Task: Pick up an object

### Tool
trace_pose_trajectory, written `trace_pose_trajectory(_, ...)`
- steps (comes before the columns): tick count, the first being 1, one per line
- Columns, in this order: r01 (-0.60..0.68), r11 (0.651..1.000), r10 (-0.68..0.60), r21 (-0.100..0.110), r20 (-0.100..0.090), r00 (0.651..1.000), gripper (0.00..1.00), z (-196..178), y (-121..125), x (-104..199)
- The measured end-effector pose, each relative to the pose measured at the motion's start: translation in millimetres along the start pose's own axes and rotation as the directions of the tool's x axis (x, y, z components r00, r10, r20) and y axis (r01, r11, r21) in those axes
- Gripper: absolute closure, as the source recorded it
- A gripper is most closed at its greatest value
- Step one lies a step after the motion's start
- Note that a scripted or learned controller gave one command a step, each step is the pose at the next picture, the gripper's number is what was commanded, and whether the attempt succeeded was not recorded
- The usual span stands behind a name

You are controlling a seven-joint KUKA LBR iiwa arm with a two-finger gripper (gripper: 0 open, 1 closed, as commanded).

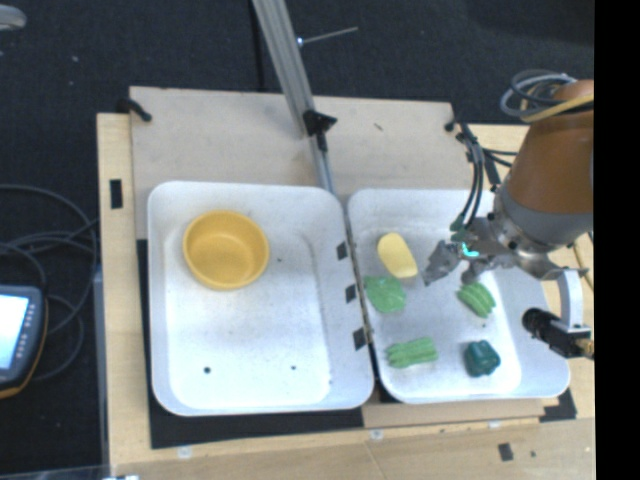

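Arm (545, 183) angled down, over right bin (440, 393)

Arm (545, 183): fat rounded body w/ wide orange band, grey section below toward wrist. Black cables loop off top & run down left side. Gripper (452, 260) dark grey metal, small teal light near its base.
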State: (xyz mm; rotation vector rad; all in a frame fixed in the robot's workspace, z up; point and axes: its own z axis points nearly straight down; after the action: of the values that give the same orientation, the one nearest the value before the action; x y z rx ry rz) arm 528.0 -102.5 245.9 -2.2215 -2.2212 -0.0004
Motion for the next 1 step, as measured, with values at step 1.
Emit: trace_pose_trajectory(1, 0.0, 1.0, 0.0, 0.0, 0.0, 1.0, 0.0, 0.0, 0.0, 0.0)
